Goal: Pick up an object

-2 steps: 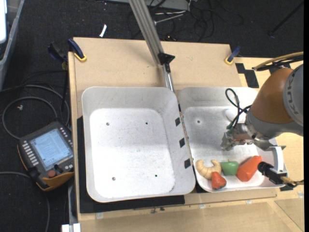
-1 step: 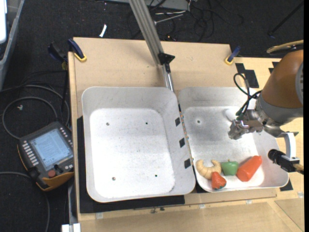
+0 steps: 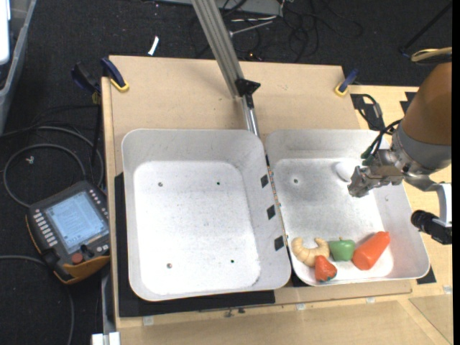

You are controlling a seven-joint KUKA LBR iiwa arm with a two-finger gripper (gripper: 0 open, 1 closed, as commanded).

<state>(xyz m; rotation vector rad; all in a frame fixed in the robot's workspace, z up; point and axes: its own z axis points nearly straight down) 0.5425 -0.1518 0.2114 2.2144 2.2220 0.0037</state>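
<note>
Orange carrot beside green pepper, croissant

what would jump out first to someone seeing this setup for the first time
Most likely the cluster of bright toy foods at the near edge of the right bin: an orange carrot, a green pepper, a small red piece and a pale curled piece. Next, the grey arm with its orange band reaching in from the right, its pincer over the upper part of that bin, well apart from the cluster.
</note>
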